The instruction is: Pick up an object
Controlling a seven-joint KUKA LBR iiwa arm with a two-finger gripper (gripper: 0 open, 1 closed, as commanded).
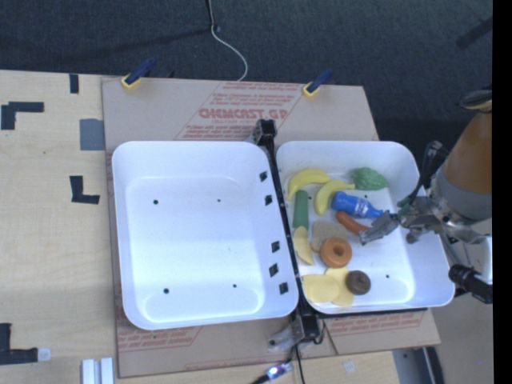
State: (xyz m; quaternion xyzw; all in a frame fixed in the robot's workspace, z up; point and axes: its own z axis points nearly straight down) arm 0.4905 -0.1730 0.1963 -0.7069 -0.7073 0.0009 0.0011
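The room light is even and fairly bright, falling from overhead. The left bin [192,230] glows nearly pure white along its floor, with a soft grey shade under its far wall and down its left side. The right bin [400,282] shows faint, short shadows beside the toys in it. The cardboard sheet [240,110] and the pale table [48,214] look flat and matte, no hard glare. The dark cloth [320,22] behind stays dim. The whole picture is a little soft and grainy; small print blurs, and the arm [472,166] at the right is slightly smeared.
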